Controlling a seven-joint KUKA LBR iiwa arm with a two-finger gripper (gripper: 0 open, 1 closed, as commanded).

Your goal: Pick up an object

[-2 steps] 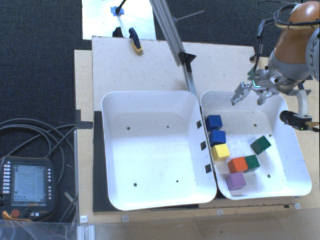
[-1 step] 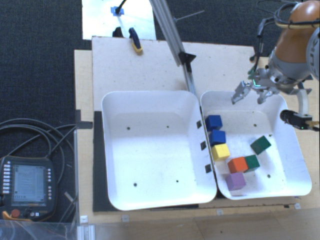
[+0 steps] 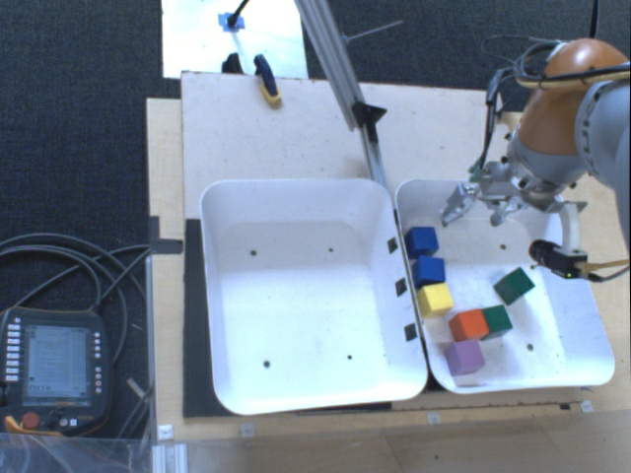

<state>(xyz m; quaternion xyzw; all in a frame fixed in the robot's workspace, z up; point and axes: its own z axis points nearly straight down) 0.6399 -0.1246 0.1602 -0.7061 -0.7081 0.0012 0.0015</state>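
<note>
The right bin holds several small blocks. Two blue blocks and a yellow block lie in a row along its left wall. An orange block touches a green block, with a purple block just in front of them. A dark green block lies apart to the right. My gripper hangs over the bin's far edge, behind and to the right of the blue blocks. Its fingers are spread open with nothing between them.
The left bin adjoins the right one. A slanted metal pole reaches down to the bins' shared far corner. A blue and yellow clamp lies at the bench's back. A control pendant and cables sit off the bench to the left.
</note>
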